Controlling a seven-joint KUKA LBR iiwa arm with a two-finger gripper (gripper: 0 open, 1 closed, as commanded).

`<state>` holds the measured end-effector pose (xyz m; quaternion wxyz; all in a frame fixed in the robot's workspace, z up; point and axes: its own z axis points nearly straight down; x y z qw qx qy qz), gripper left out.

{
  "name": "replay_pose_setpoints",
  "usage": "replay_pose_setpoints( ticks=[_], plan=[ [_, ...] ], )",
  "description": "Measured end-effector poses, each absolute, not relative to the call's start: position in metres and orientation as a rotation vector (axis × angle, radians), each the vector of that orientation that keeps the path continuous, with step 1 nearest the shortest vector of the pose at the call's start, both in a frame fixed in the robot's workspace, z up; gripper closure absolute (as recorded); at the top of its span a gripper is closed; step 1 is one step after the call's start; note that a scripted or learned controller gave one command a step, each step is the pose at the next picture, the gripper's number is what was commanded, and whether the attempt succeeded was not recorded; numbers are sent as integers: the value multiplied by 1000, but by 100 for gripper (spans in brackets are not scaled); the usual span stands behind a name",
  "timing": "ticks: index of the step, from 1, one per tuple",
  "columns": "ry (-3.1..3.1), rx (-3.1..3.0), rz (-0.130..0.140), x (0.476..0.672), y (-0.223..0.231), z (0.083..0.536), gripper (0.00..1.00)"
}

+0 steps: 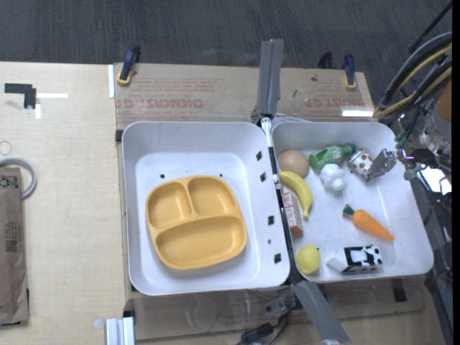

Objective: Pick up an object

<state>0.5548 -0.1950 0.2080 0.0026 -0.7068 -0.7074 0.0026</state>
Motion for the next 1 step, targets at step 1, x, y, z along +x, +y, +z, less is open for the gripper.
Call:
replay_pose_setpoints(
  ticks=[1],
  plan=[
    [-2179,-2266,-1,509,-199,102,0]
  ],
)
